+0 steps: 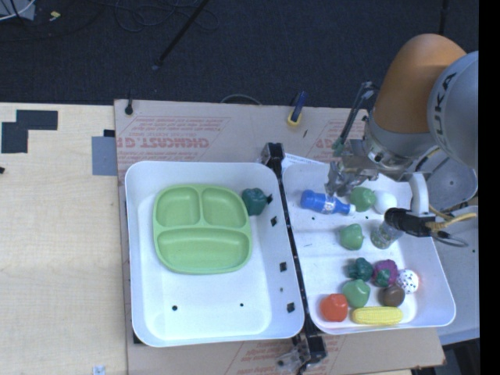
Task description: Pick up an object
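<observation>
Arm: KUKA iiwa reaches in from the right of the frame, orange band at upper right, wrist angled down over the upper part of the right bin (445, 287).
Gripper: the gripper (341, 187) sits low over the bin's upper middle, tips just beside the blue bottle (320, 202). Whether it is wide or narrow, cannot tell; its own body hides the tips. Nothing visibly held.
Likely target: the blue bottle, lying on its side, white cap end toward the right, touching or nearly touching the tips. A judgement from nearness only.
Close neighbours: green round piece (362, 198) and a white ball (385, 202) just right of the bottle; another green lump (351, 237) below.
Rest of right bin: lower cluster, well apart from the gripper, of a teal piece (360, 269), purple piece (384, 272), red tomato-like ball (333, 307), yellow corn cob (377, 315), white spotted ball (408, 280).
Left bin: the left bin (148, 303) holds a green divided plate (201, 229); a dark teal piece (255, 201) sits at its upper right.
Doing it well: centre across the bottle's narrow body, not along its length; come down straight so the green piece is not nudged; close fully before lifting, since the round body may roll.
Writing: cardboard under the bins carries red printed text, upside down from here and too blurred to read surely. Dark lettering on the arm's grey casing at far right, partly cut off.
</observation>
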You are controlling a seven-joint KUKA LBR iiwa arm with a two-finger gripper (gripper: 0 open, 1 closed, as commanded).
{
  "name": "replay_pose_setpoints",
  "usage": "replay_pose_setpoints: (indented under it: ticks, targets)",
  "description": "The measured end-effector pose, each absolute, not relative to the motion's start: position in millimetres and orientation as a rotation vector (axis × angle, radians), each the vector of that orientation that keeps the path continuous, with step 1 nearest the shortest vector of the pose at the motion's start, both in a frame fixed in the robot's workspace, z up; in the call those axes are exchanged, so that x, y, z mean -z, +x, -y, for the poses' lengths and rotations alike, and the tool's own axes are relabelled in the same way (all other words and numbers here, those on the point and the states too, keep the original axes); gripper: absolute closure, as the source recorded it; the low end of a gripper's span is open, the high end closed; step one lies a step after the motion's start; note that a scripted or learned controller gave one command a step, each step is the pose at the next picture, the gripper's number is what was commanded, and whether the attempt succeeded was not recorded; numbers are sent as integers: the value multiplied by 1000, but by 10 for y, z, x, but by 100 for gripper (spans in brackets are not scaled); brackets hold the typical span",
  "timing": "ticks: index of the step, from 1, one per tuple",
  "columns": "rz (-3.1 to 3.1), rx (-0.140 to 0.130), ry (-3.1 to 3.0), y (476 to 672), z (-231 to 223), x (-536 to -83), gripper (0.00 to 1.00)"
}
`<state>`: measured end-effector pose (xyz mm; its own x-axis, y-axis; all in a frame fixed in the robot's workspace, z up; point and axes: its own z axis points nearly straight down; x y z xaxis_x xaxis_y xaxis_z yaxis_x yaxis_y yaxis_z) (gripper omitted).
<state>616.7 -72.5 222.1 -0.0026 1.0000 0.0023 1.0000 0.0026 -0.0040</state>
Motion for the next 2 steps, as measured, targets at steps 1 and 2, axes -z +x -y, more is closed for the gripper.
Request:
replay_pose_setpoints:
  ticks: [1,2]
  targets:
    - [2223,-2,-2215,6079,225,-2334,100]
    - [2222,-3,-2214,6111,-251,-2219,100]
